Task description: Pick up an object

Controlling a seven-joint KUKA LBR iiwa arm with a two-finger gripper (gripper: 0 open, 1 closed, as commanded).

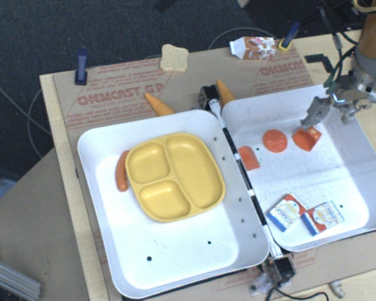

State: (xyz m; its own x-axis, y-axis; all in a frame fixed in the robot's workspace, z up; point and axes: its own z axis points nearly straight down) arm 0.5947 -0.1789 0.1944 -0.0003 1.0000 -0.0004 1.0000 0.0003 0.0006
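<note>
gripper (319, 116) over right bin's (365, 172) upper right, finger state cannot be told, with the small red object (307, 138) touching just below its tip.

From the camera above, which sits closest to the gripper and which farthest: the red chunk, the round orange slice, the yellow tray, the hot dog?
Measured from the gripper over the right bin:
1. Red chunk, just below it.
2. Round orange slice, a little further left, same bin.
3. Yellow tray, left bin.
4. Hot dog, beyond the tray's left edge.
</note>
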